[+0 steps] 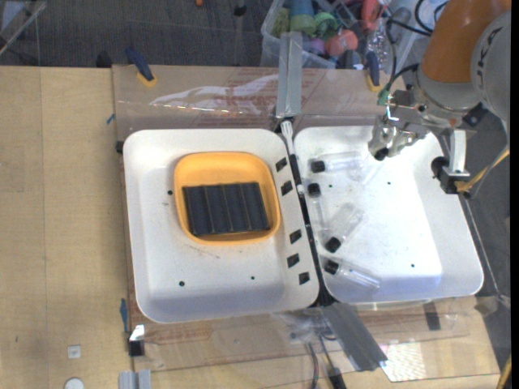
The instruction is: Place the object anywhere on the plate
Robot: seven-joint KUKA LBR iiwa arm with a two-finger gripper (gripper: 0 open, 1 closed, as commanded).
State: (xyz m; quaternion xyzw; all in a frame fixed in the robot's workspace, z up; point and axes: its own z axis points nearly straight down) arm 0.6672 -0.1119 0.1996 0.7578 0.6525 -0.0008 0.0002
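Camera view: wooden bench (57, 217), two white bins (146, 282), clutter-filled tub (340, 14) behind.

Right bin (422, 241) sits beneath the gripper (379, 151). Capped clear tube (339, 164) lies just left of the gripper. Second tube (345, 220) and third tube (354, 276) lie left of it, nearer the camera. Left bin (154, 241) is well to its left. Toy tub (332, 10) stands beyond it.
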